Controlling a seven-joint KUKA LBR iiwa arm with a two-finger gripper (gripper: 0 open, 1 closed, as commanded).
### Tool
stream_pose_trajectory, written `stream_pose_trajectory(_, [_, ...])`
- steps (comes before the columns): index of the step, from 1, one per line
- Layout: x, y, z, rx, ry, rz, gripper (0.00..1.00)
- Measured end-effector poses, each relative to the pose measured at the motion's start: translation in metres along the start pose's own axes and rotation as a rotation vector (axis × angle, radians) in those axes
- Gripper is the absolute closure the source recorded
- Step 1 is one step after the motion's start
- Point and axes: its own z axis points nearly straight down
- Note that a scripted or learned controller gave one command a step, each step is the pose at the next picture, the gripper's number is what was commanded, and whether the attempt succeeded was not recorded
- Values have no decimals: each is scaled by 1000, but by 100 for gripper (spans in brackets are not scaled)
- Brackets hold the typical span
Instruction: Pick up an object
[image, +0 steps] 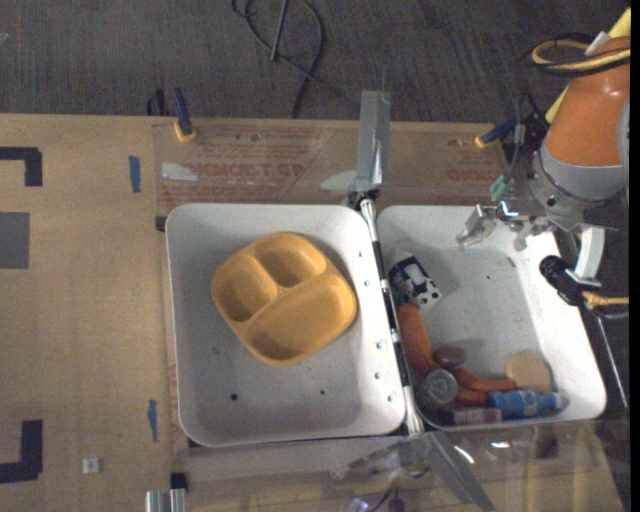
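We see two white bins: the left bin (190, 330) at nine o'clock, the right bin (585, 385) at three. Blue tape (134, 172) marks the cardboard bench (80, 300); cables (285, 35) lie at twelve.

Yellow tray (284, 296) in left bin (190, 330). In right bin (585, 390), small things crowded along left and near walls: black-white piece (414, 281), sausage (414, 335), can (437, 386), blue bottle (525, 403). Gripper (497, 222) above far edge.

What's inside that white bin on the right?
The right bin holds a black-and-white object, a long orange piece, a tan disc, a blue item and a round grey thing. They overlap, hiding whatever lies beneath.
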Motion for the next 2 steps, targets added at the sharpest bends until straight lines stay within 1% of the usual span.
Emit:
stream_pose_trajectory(1, [-60, -42, 123, -2, 7, 222, 0])
stream_pose_trajectory(2, [-62, -41, 112, -6, 4, 225, 100])
